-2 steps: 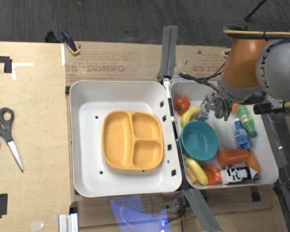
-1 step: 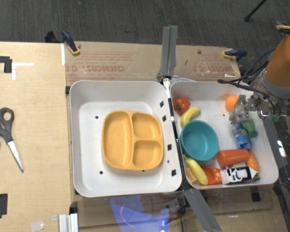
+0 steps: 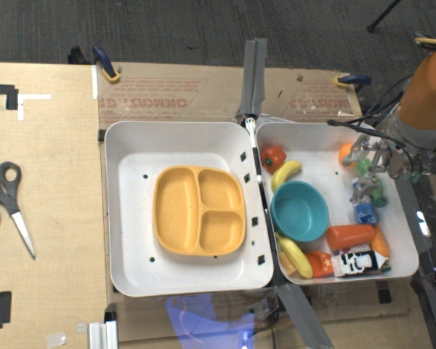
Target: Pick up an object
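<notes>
My gripper [image 3: 365, 174] hangs low over the right side of the right bin [image 3: 314, 138], among small toys. Around it lie a green piece [image 3: 364, 166], a second green bit [image 3: 378, 193] and a small blue object [image 3: 365, 214] just below it. An orange ball [image 3: 346, 153] sits to its upper left. Whether anything is held cannot be made out. Further left are a teal bowl [image 3: 299, 211], a yellow banana [image 3: 285, 172] and a red pepper [image 3: 274, 156].
Along the right bin's front lie a second banana [image 3: 294, 257], a red-orange cylinder [image 3: 351, 235], a red can [image 3: 320, 264] and a black-and-white packet [image 3: 360, 260]. The left bin [image 3: 123, 209] holds a yellow divided plate [image 3: 200, 211]. Scissors [image 3: 11, 202] lie on the bench at far left.
</notes>
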Controlling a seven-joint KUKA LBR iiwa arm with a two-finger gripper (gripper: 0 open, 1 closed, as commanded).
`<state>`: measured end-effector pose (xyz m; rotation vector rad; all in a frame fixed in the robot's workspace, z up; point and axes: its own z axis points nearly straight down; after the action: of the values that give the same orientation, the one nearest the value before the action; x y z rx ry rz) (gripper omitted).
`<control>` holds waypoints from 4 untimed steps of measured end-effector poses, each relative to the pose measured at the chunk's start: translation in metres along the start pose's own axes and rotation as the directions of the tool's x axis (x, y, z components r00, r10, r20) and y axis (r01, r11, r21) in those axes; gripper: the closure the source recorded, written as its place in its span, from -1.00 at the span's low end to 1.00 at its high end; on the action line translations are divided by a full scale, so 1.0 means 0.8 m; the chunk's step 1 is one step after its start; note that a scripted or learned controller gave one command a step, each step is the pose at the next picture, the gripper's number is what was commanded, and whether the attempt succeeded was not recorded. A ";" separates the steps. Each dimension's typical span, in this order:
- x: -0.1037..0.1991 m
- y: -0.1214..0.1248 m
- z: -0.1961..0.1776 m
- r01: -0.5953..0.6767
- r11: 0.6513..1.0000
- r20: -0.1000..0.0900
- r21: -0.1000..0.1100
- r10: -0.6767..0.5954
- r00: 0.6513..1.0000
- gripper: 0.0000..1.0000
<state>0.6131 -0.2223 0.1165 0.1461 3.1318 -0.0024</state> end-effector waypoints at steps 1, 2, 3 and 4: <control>0.065 0.037 0.029 -0.089 0.996 0.000 -0.001 0.089 0.996 -1.00; 0.063 0.037 0.015 -0.086 0.996 0.005 0.000 0.086 0.996 1.00; 0.063 0.037 0.015 -0.086 0.996 0.005 0.000 0.086 0.996 -1.00; 0.061 0.038 0.003 -0.084 0.997 0.010 0.000 0.084 0.996 1.00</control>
<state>0.5672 -0.1878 0.1139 0.2761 3.1129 -0.0038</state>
